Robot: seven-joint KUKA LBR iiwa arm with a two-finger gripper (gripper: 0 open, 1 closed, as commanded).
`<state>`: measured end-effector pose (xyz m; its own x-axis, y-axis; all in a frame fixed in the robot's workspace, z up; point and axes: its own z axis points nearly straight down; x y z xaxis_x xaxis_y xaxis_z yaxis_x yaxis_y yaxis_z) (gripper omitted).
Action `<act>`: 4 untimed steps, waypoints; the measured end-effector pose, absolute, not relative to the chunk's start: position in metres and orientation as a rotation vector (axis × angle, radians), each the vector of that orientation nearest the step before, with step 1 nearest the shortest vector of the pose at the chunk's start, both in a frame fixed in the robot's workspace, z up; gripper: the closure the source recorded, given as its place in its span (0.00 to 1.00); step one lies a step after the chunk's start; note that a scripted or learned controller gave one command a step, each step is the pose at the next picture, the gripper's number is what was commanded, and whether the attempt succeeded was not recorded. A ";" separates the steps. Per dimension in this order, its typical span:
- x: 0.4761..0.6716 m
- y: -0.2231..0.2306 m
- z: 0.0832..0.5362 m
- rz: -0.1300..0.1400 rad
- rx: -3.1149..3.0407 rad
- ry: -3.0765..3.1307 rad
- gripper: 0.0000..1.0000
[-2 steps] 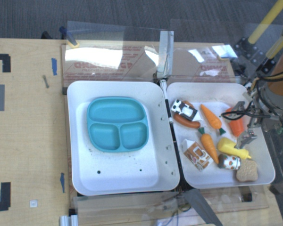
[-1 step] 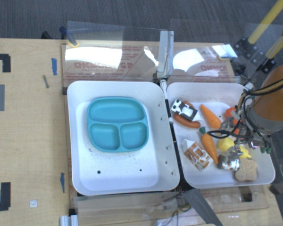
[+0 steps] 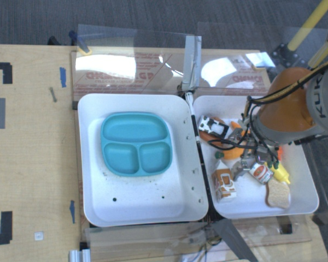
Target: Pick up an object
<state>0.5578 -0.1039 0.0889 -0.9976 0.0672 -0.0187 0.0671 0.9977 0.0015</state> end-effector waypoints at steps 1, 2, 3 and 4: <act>0.541 -0.093 0.089 -0.003 0.206 3.117 0.00; 0.609 -0.111 0.089 0.001 0.099 3.139 0.00; 0.614 -0.110 0.099 -0.002 0.098 3.121 1.00; 0.613 -0.090 0.268 0.001 0.385 3.106 1.00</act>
